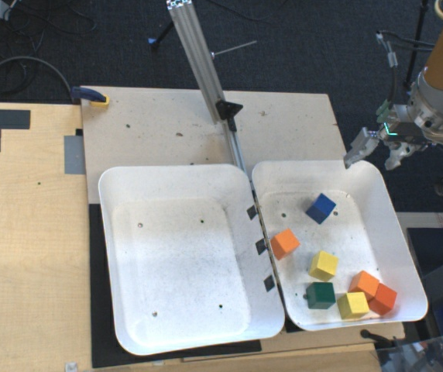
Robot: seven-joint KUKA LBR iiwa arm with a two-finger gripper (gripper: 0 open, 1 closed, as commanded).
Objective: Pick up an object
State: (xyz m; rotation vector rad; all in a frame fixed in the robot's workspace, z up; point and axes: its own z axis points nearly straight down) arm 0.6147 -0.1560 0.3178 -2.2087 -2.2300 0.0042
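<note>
Left bin point(128, 208) on my feed has just a speckled white floor. An aluminium rail point(202, 60) slants down from the top toward the seam between the bins, with a black bracket point(228, 111) on it. Right bin point(407, 262) holds all the blocks: orange cube point(285, 243) near its left wall, blue cube point(321, 208) further up toward the middle, yellow cube point(324, 265) below that, green cube point(321, 294) just under the yellow one. Bottom right corner has a tight cluster: a second yellow cube point(353, 304) touching an orange one point(365, 283) and a red-orange one point(383, 298). Claw point(374, 149) hangs off the far right, above the bin's top right corner, outside the rim and well apart from every block. Fingers look spread with nothing between them, though it's small and partly cropped, so low confidence.
</note>
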